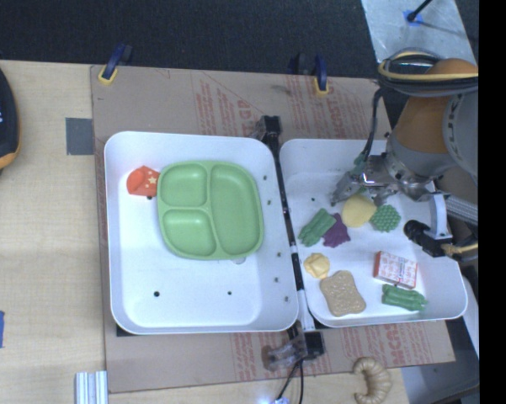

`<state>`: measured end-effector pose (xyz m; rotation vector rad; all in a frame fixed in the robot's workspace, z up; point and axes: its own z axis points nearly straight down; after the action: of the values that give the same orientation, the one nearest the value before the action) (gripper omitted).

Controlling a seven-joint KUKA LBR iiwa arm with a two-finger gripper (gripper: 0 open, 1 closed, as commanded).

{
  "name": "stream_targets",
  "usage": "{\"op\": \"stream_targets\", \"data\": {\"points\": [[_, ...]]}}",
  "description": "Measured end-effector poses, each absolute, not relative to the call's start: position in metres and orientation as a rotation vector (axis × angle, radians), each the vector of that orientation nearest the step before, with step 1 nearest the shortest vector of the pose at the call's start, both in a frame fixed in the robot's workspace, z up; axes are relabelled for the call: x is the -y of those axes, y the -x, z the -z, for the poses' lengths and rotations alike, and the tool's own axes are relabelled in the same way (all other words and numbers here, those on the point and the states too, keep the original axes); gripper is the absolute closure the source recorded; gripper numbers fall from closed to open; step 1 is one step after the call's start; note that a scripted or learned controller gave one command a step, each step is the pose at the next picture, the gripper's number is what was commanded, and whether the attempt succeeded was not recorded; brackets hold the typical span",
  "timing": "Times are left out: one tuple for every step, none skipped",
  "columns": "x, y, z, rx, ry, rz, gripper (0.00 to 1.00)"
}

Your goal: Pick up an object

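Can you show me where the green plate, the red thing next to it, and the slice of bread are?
Green three-section plastic plate (210, 209), camera view, middle divider.
Small red toy (141, 181), camera view, its centre.
Tan toy bread slice (343, 294), camera view, its middle.

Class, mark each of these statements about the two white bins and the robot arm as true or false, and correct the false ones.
1. The green divided plate lies in the left bin. True.
2. The slice of bread lies in the left bin. False: it lies in the right bin.
3. The claw is above the right bin, by the yellow piece. True.
4. The red toy sits on the plate. False: it lies beside the plate's left edge.
5. The red and white packet lies in the right bin. True.
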<state>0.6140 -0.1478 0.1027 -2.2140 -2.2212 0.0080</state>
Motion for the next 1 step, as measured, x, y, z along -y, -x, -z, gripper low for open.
{"op": "stream_targets", "data": {"points": [[0.1594, -0.6583, -0.0920, 2.230, 2.215, 0.000, 0.00]]}}
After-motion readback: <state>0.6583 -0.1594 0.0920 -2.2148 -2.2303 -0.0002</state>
